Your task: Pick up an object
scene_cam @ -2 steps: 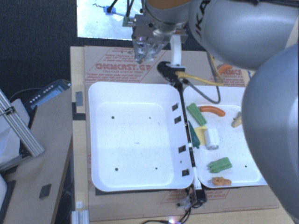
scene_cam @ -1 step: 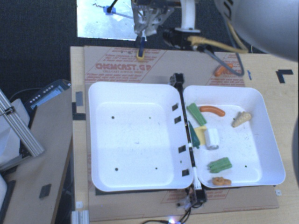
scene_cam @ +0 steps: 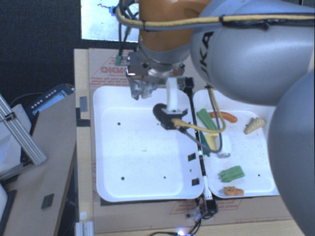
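My gripper [scene_cam: 141,89] hangs over the far rim of the left bin [scene_cam: 142,156], near its back middle, with nothing visible in it. The objects lie in the right bin [scene_cam: 258,156]: a long green piece [scene_cam: 205,119] beside an orange piece [scene_cam: 226,116] at the back, a cream cone-shaped piece [scene_cam: 254,126] to their right, a yellow piece [scene_cam: 211,141] by the divider, a green ridged piece [scene_cam: 231,173] and a small orange piece [scene_cam: 233,191] at the front. The arm covers the right bin's back corner.
The two bins meet at a black divider strip [scene_cam: 201,156]. Cardboard [scene_cam: 106,70] lies under the bins. A grey device [scene_cam: 49,98] and metal rails [scene_cam: 19,136] stand on the bench to the left.
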`<state>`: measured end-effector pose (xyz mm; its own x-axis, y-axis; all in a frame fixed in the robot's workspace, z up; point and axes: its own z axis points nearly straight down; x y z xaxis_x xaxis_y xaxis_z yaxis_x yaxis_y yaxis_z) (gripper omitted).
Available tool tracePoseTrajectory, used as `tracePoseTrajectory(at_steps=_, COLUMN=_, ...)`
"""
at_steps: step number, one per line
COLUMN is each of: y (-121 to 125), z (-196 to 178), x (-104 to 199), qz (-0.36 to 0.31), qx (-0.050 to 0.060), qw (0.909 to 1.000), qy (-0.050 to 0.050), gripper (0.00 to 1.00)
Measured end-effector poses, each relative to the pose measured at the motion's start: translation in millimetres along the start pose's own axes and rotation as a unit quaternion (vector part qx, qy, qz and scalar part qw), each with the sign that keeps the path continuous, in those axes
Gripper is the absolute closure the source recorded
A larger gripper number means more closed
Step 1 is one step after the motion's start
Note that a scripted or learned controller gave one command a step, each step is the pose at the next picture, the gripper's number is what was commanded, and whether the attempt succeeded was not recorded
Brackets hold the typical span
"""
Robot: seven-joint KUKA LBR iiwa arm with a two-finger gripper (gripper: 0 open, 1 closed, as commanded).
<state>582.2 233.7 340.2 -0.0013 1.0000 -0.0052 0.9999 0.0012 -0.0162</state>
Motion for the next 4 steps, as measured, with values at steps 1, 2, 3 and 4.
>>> tracePoseTrajectory(at_steps=1, y=-62.7, z=114.7, x=0.6, qz=0.000, qx=-0.001, qw=1.0000, qy=0.000, gripper=1.00)
tracePoseTrajectory(at_steps=2, y=-81.5, z=-32.6, x=-108.0, qz=0.005, qx=-0.017, qw=0.9998, qy=0.004, gripper=1.00)
tracePoseTrajectory(at_steps=3, y=-98.8, z=-158.4, x=-29.9, qz=-0.006, qx=-0.016, qw=0.9998, qy=0.007, gripper=1.00)
tracePoseTrajectory(at_steps=4, y=-20.1, z=-197.1, x=-5.3, qz=-0.001, qx=-0.013, qw=0.9999, qy=0.004, gripper=1.00)
